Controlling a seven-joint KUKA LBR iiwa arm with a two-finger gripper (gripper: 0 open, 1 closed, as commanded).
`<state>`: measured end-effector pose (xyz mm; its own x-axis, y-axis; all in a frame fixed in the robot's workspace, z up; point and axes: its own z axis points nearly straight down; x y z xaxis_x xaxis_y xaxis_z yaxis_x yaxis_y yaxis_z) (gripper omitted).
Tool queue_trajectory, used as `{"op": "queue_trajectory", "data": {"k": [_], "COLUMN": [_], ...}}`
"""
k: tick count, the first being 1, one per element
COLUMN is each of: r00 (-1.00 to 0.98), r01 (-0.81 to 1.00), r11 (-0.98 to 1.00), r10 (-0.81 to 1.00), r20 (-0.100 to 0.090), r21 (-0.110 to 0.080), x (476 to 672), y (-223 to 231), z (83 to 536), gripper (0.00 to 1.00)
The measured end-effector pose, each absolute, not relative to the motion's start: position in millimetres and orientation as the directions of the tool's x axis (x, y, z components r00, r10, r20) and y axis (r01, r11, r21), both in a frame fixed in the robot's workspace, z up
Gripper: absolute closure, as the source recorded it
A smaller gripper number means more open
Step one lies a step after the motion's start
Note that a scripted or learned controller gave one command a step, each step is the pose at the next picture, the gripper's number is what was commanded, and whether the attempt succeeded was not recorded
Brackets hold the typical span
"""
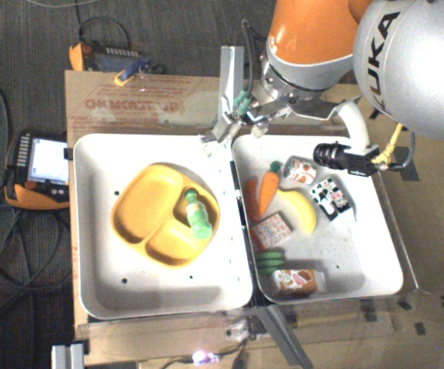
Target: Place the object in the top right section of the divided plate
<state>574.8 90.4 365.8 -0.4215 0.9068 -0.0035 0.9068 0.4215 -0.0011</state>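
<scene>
A yellow divided plate (141,206) lies in the left white bin (98,275). A green plastic bottle (197,215) lies in the plate's right-hand section, nearest the divider between the bins. My gripper (233,121) hangs above the far end of that divider, up and to the right of the plate, well apart from the bottle. I see nothing held in it. The grey and orange arm (322,29) covers the upper right of the view.
The right bin (368,260) holds a carrot (266,193), a yellow banana-like piece (302,210), a small can (298,170), a black-and-white box (331,197), a red packet (272,229), a green vegetable (269,261) and a brown carton (295,281). Cardboard (137,102) lies behind the left bin.
</scene>
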Motion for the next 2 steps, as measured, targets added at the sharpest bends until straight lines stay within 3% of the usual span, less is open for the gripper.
{"op": "queue_trajectory", "data": {"k": [1,2], "r00": [-0.679,-0.678], "r01": [0.734,0.735], "r11": [0.679,0.678], "r10": [0.734,0.735], "r20": [-0.003,-0.006], "r21": [-0.001,-0.002], "x": [548.2,549.1], "y": [48.7,48.7], "z": [368.4,377.7], "gripper": [0.00,1.00]}}
